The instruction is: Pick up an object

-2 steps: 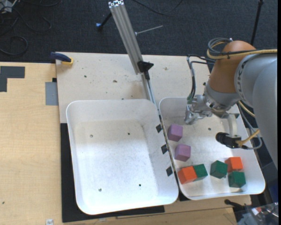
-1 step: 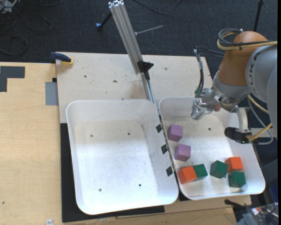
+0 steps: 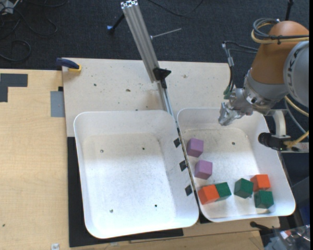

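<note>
At the near edge of the right shallow white plastic bin (image 3: 281, 204) lie small cubes: an orange one (image 3: 208, 194) touching a green one (image 3: 223, 190), then a green (image 3: 243, 187), an orange (image 3: 261, 181) and a green (image 3: 264, 198) clustered by the right wall. Farther in sit two purple cubes (image 3: 203, 169) (image 3: 195, 146). The left white bin (image 3: 88, 139) lies alongside. The grey two-finger gripper (image 3: 227, 117) hangs over the right bin's far rim, blurred; I cannot tell its state. No writing is legible.
</note>
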Robot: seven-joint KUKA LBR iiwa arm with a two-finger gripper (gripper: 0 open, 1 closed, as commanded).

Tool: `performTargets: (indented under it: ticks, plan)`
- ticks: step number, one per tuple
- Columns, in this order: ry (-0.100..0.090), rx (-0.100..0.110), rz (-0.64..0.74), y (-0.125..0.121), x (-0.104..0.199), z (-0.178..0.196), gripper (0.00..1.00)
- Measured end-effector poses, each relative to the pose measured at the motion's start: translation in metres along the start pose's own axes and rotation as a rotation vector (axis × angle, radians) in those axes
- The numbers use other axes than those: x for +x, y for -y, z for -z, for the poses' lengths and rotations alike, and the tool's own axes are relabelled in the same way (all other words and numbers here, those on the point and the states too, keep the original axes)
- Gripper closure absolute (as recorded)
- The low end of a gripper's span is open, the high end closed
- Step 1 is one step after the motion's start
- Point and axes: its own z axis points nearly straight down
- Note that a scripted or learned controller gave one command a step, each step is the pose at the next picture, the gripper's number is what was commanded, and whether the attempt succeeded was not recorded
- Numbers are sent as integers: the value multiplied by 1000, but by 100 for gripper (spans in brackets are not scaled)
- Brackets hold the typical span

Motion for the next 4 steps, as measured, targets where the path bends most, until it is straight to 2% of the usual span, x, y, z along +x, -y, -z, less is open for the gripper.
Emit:
performTargets:
  ticks: [1, 3, 4]
  plan:
    - [0, 0, 2, 7, 0, 46, 100]
    - [-2, 7, 5, 12, 86, 43, 100]
    - [-3, 7, 7, 14, 145, 46, 100]
